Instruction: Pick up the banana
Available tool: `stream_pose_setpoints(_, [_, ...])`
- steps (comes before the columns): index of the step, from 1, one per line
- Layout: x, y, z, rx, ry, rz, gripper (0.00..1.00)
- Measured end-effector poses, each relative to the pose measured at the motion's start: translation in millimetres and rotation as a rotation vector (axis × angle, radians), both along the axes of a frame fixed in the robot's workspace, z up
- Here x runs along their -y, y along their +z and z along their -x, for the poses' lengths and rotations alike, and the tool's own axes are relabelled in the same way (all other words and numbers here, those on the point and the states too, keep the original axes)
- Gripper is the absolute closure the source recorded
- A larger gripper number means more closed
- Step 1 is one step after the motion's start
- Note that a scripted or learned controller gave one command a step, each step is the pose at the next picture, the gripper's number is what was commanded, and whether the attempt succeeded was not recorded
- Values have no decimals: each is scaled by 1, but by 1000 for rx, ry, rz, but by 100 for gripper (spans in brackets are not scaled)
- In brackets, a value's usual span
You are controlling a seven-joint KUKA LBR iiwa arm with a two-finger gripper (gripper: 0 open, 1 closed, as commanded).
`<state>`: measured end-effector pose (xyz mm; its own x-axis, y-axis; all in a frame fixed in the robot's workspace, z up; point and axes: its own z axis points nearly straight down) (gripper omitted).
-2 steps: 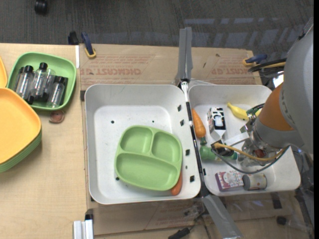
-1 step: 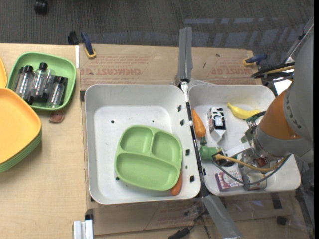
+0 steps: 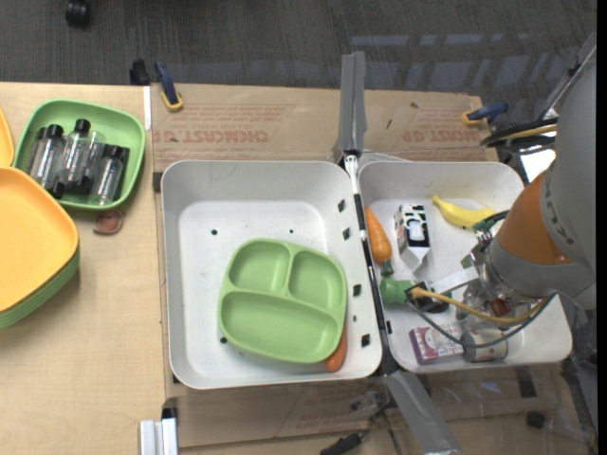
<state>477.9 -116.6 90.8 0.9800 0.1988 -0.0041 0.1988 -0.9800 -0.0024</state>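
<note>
At the bottom of the frame, the front of the right bin holds one small flat packet with a pink and purple label, lying beside the hand, which hangs low at the lower right under the orange-banded wrist amid loose cables; whether it is spread or pressed together I cannot tell. Just left of it lies one green object. In the left bin sits one green divided plate with three compartments, and one orange carrot-like piece pokes out from under its lower right corner. Further up the right bin, a second carrot lies along the left wall, one small black-and-white carton stands beside it, and the one banana rests near the bin's upper edge, apart from the hand. On the desk at far left lies a stack of orange plates, and above it one green tray holding four dark-capped bottles.
</note>
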Motion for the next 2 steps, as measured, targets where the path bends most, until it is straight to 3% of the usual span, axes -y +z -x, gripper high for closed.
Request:
stream_pose_setpoints(1, [-15,0,-1,0,50,0,100])
stream_pose_setpoints(2, [71,-1,2,-1,-1,0,100])
